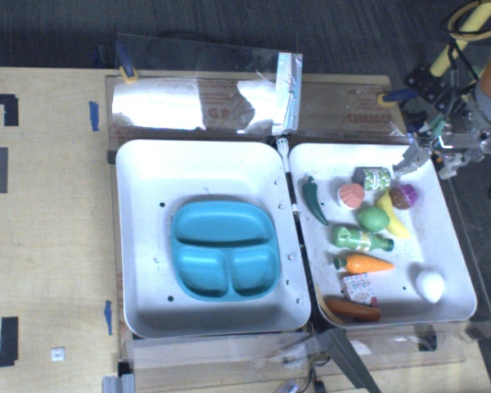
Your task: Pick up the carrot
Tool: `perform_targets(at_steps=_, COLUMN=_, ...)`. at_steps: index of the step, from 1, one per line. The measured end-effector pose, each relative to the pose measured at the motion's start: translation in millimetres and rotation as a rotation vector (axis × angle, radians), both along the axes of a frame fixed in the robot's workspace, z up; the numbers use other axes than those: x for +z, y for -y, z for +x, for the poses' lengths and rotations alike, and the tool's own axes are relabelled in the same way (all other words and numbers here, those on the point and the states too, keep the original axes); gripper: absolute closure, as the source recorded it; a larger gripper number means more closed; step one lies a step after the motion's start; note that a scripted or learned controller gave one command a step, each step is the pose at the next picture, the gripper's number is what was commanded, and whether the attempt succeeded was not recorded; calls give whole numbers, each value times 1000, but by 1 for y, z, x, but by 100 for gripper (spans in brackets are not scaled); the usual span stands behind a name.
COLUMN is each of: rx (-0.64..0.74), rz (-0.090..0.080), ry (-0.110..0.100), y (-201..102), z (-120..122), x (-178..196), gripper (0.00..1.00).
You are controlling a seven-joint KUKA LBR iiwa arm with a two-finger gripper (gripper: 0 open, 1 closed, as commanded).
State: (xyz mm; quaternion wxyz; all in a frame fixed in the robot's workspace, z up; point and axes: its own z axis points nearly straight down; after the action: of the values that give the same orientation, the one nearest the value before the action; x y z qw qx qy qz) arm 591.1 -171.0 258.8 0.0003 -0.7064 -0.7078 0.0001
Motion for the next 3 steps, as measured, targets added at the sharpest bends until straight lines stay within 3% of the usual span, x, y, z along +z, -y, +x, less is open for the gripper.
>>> perform_targets(at_steps=1, rx=145, rz=2, ry=-5, y=-42, z=-111, x=-88, gripper=0)
perform_targets(at_steps=2, rx=-77, rz=-6, ry=16, y=-53, z=-106, x=-168, gripper=0)
perform_targets(at_steps=3, rx=42, rz=-2, ry=8, y=-54, z=-46, x=-171, gripper=0)
